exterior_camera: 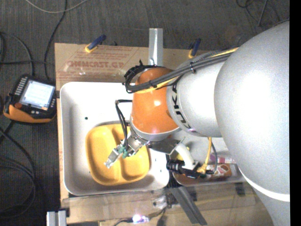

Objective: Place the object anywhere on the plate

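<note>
Yellow plate point(101, 147) lies in the left bin point(75, 126) directly beneath the gripper point(113, 160), whose tip hangs over the plate's middle; jaw state and any held object cannot be told.

A yellow divided plate point(101, 147) lies flat in the left white bin point(75, 126).

A robotics lab or test cell: a big grey industrial arm point(235, 98) with an orange band reaches over a counter point(94, 62) of plain board held by blue clamps point(95, 43), a teach pendant point(32, 99) lies on dark carpet point(28, 41), and loose cables point(47, 4) trail across the floor.
</note>
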### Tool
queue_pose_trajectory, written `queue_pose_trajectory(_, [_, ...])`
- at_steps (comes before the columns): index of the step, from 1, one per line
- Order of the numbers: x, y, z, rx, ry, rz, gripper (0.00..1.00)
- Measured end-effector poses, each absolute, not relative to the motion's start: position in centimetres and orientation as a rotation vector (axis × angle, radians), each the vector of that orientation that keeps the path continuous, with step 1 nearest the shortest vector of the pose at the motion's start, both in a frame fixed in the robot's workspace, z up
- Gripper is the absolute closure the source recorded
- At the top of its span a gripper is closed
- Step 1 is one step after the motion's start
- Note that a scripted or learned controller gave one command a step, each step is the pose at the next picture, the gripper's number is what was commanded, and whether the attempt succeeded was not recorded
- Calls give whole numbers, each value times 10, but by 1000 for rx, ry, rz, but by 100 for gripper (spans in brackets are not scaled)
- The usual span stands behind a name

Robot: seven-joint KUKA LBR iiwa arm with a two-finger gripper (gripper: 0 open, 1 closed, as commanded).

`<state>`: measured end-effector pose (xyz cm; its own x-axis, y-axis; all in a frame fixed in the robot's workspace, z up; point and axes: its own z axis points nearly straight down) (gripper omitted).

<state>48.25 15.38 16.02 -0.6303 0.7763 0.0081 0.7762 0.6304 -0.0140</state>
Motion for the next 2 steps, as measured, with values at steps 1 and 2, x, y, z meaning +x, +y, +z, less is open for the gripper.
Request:
queue_pose_trajectory(1, [482,154,160,-1345,-2824,14,0])
queue_pose_trajectory(2, [482,154,160,-1345,-2824,14,0])
